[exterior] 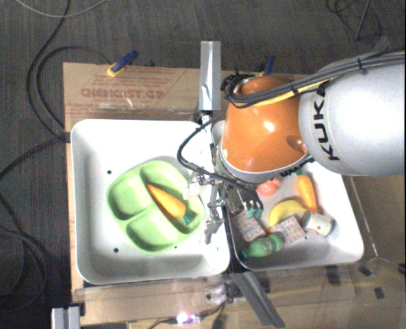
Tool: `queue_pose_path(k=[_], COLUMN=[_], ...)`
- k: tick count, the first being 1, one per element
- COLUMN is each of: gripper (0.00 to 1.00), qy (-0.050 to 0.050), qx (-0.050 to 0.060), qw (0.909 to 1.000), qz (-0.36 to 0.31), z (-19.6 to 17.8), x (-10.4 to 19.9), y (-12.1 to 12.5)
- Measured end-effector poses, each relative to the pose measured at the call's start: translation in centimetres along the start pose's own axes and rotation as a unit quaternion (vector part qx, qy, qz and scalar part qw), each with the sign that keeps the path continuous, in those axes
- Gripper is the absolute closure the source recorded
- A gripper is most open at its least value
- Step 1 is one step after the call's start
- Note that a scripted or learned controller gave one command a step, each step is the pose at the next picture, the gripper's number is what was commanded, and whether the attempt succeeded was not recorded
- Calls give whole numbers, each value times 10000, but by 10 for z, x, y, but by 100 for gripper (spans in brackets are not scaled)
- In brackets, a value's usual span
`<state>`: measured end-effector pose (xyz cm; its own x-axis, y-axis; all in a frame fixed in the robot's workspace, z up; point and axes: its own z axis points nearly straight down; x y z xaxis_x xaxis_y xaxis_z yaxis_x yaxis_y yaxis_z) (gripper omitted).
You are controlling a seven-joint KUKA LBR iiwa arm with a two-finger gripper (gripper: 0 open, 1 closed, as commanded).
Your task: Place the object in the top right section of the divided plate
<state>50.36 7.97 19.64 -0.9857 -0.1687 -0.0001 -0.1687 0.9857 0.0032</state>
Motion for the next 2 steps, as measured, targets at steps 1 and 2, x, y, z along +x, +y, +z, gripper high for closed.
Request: queue_pose_path(k=[1,2], gripper=[0,100], qy=[-10,-27], qx=[15,-4], qw=[9973,9974], qz=[-728,-727], z=[-18,-27], x=[20,18], y=[-58,-56])
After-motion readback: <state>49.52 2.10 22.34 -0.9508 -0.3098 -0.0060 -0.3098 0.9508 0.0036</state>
